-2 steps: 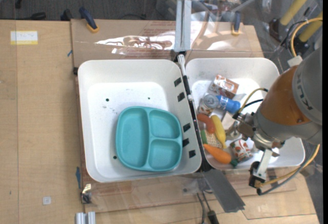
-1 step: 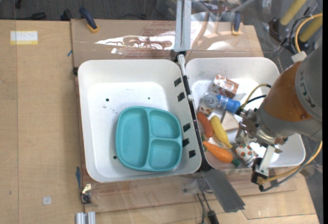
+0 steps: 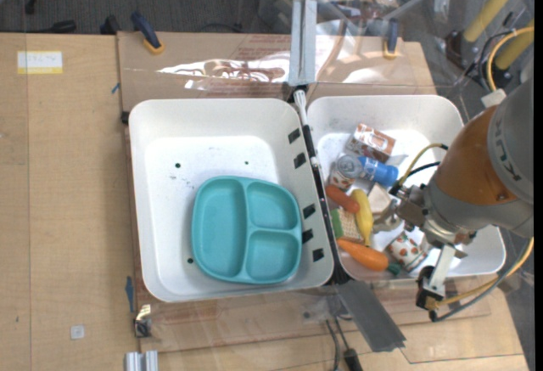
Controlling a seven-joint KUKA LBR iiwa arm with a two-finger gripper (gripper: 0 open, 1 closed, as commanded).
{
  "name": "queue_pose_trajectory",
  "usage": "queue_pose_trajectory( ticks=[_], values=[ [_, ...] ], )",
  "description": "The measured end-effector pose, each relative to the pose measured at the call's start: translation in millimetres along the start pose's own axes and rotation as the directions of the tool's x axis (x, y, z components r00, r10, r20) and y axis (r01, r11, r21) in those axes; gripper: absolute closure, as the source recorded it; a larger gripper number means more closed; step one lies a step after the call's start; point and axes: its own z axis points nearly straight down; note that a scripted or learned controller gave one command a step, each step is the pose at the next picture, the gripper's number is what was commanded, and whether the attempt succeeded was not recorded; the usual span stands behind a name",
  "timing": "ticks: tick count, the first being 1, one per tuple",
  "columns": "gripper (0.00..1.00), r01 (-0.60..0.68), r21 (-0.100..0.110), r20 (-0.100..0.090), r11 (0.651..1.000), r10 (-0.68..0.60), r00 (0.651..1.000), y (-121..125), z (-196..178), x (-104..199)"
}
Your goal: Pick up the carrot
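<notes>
Orange tapered carrot [image 3: 363, 255] wedged low in right white plastic bin [image 3: 441, 110], touching yellow banana [image 3: 363, 215]; risks snagging neighbours. Hand [image 3: 434, 269] state impossible to tell.

The arm [image 3: 488, 170] covers the right part of the right bin [image 3: 373, 106], and the picture's right edge cuts the arm. The jaws are hidden under the wrist. The carrot's [image 3: 363, 255] green end is partly covered.
</notes>
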Motion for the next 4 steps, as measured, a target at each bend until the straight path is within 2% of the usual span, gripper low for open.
queue_pose_trajectory(
  ticks=[3, 4],
  values=[
    [0.00, 0.000, 0.000, 0.000, 1.000, 0.000, 1.000, 0.0, 0.0, 0.0],
    [0.00, -0.054, 0.021, 0.006, 0.998, 0.054, 0.999, 50.8, -98.0, -54.3]
  ],
)
